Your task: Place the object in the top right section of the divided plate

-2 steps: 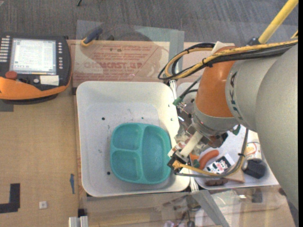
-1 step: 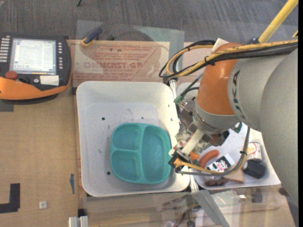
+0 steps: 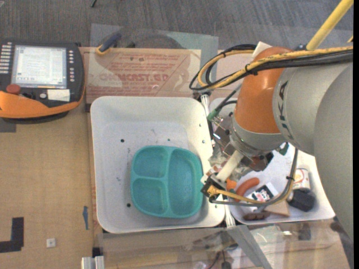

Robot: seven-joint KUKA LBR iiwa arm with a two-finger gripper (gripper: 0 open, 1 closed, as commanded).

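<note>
Teal divided plate (image 3: pixel 166 181) sits in my left white bin (image 3: pixel 106 128), down toward that bin's six o'clock, all three sections bare. My gripper (image 3: pixel 216 185) hangs at the plate's three o'clock over the seam between the two bins, wrist and orange band (image 3: pixel 259 94) stacked above it at one o'clock, and I honestly cannot tell what state it is in. Right bin (image 3: pixel 322 203) holds the clutter at the gripper's three to four o'clock: an orange carrot-like piece (image 3: pixel 248 185), a small black-and-white card (image 3: pixel 261 194) and a dark lump (image 3: pixel 303 199).
</note>
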